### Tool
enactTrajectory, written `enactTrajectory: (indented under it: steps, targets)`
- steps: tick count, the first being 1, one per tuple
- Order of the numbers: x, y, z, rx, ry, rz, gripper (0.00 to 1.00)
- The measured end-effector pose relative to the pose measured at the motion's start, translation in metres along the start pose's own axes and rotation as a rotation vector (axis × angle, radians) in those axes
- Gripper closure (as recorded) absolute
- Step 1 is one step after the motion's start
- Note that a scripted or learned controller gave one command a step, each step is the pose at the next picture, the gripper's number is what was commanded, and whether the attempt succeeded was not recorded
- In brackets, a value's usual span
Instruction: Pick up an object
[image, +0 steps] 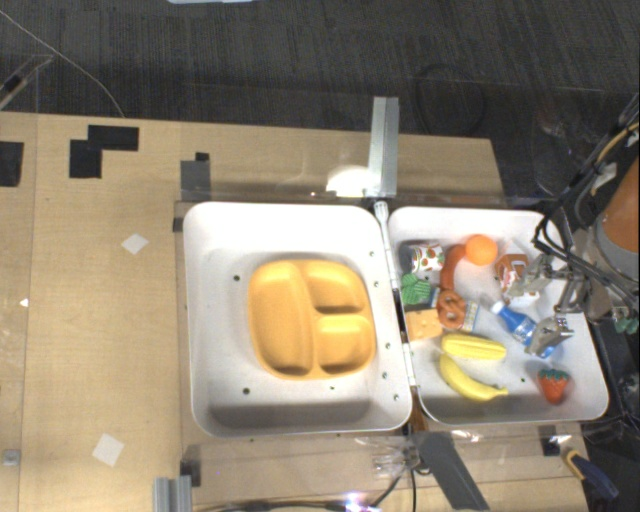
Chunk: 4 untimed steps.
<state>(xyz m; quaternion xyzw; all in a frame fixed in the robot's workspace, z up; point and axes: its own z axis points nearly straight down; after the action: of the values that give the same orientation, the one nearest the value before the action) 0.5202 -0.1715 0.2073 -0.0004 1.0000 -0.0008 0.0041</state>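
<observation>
A: The gripper (548, 300) hangs over the right bin (590, 395), just above the blue bottle (517, 322).
B: Fingers?
A: Apart, I'd say, nothing between them. The bottle lies slantwise, its long axis running up-left to down-right, its lower end almost under the fingers.
B: And the bananas (472, 362)?
A: Further left.

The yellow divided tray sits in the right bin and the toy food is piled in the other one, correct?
Not quite. The camera view shows the yellow divided tray in the left bin, not the right. The toy food, including the bananas and the strawberry, is piled in the right bin.
</observation>
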Motion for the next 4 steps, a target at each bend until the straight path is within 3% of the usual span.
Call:
enactTrajectory:
  steps: [1,2,3,4]
  targets:
    - [-0.060,0.018,0.087,-0.001,0.004,0.406,0.00]
    - [-0.112,0.043,0.109,-0.001,-0.013,0.445,0.00]
    - [-0.126,0.054,0.111,0.013,0.016,0.521,0.00]
    - [-0.135,0.057,0.094,0.004,-0.020,0.513,1.00]
